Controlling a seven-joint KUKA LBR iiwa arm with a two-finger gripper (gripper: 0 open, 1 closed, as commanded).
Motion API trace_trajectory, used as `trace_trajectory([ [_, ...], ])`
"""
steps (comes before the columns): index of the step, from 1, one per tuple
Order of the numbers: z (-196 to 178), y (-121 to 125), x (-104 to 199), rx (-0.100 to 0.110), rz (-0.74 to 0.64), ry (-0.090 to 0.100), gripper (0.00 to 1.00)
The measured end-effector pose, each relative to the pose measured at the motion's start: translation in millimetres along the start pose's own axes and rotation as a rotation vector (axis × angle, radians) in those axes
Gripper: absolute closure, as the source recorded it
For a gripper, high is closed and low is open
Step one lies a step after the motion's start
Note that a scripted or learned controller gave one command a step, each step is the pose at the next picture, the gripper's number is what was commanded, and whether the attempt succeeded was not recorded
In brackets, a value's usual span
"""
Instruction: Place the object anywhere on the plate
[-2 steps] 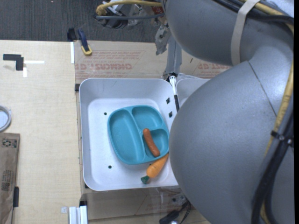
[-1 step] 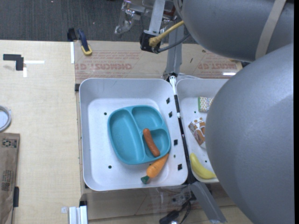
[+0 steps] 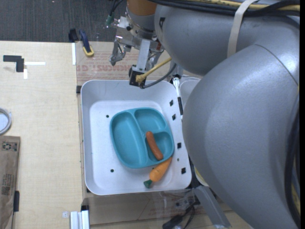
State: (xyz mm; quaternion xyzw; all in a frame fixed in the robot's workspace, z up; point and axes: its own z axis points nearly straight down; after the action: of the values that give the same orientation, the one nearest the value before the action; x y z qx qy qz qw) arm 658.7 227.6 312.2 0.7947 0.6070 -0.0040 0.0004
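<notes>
A blue divided plate [image 3: 136, 137] lies in the left white bin [image 3: 95, 128]. A brown sausage [image 3: 153, 145] rests in the plate's small right compartment. An orange carrot [image 3: 160, 170] with a green tip lies on the bin floor against the plate's front right rim. My gripper [image 3: 133, 56] hangs above the bin's back edge, well away from the plate. Its fingers [image 3: 116, 56] stand apart with nothing between them.
The arm's big grey body hides most of the right bin [image 3: 188, 86]. On the bench to the left are a blue and yellow clamp [image 3: 85, 42], a black bracket [image 3: 14, 61], a tape roll [image 3: 3, 121] and a brown bag [image 3: 8, 171].
</notes>
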Motion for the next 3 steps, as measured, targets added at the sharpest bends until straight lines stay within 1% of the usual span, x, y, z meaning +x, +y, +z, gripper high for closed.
trace_trajectory([
  [1,-128.5,-34.3,-9.6,-0.004,-0.297,0.002,0.0],
  [2,-128.0,0.1,-20.7,-0.006,-0.788,0.001,0.0],
  [3,-128.8,14.8,-56.7,-0.008,-1.332,0.001,0.0],
])
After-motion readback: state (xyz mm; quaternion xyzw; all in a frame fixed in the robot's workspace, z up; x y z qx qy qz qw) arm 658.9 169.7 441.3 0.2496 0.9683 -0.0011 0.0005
